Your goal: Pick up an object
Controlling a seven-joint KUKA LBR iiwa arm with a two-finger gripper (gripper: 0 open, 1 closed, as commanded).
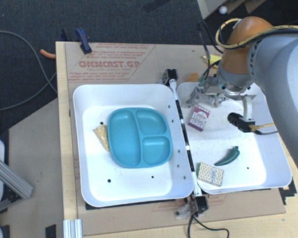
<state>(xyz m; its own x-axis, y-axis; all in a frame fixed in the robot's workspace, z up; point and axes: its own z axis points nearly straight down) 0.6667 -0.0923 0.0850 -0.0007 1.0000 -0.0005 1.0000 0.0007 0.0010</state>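
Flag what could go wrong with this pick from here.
1. The end effector is near the back corner of the right bin, by the divider; coming down, it may clip the wall.
2. The small box lies just off to its side, so it may get nudged rather than gripped.
3. The packet is tucked in the front corner, likely hard to grasp.

White bins, turquoise compartment plate, speckled tan slab, maroon-and-white packet, dark green pepper, tan checked square, brown cardboard with red lettering, blue clamp, grey arm with orange band, dark carpet.
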